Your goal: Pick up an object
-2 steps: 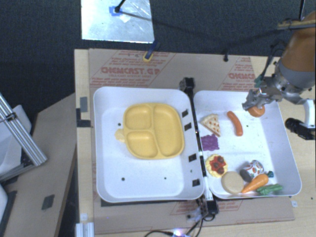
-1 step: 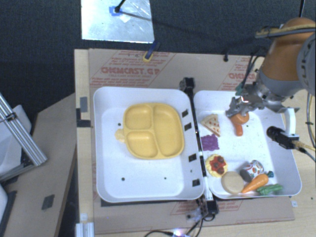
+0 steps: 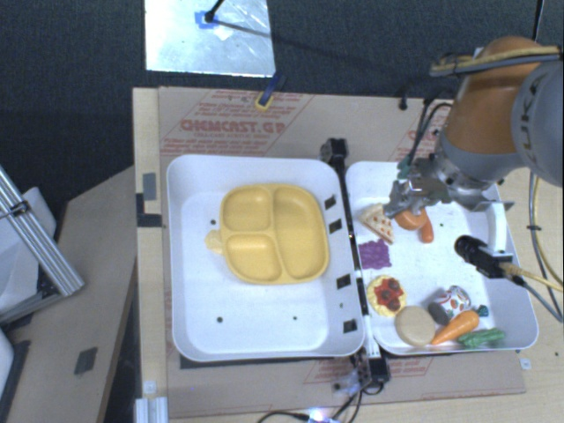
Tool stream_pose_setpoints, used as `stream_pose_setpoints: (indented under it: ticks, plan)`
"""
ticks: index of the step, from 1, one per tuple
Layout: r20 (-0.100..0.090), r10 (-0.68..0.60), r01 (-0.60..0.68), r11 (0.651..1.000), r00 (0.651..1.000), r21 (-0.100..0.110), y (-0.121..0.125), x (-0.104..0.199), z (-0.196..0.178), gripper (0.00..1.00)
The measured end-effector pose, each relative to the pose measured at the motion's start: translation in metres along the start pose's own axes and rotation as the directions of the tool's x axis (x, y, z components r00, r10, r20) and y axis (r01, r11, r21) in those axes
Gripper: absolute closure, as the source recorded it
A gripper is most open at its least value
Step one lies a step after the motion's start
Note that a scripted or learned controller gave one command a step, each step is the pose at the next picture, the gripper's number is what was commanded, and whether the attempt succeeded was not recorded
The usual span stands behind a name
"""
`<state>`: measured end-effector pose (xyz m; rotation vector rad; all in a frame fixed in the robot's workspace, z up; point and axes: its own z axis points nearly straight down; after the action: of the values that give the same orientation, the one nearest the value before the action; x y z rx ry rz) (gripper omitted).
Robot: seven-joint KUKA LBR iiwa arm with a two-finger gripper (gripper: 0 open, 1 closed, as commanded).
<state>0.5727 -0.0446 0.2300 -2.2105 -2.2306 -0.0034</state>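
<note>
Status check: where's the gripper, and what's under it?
Gripper low over right bin, at the orange toy. Grasp not confirmed. Pizza slice close beside it; purple piece just below. Yellow tray in left bin.

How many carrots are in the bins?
1 that I can tell: a carrot with a green top at the near right corner of the right bin. The orange thing under the gripper is unclear.

Dark blue-grey carpet floor (image 3: 70, 77); shiny metal sheet (image 3: 210, 23) lying on it; tan cardboard-covered bench (image 3: 238, 117)
</note>
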Motion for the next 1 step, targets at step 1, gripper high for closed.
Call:
stream_pose_setpoints:
  ticks: [1]
  plan:
    - [0.0,-0.001,0.001,1.0,1.0,0.001,-0.0255,0.0458,-0.0083,1.0]
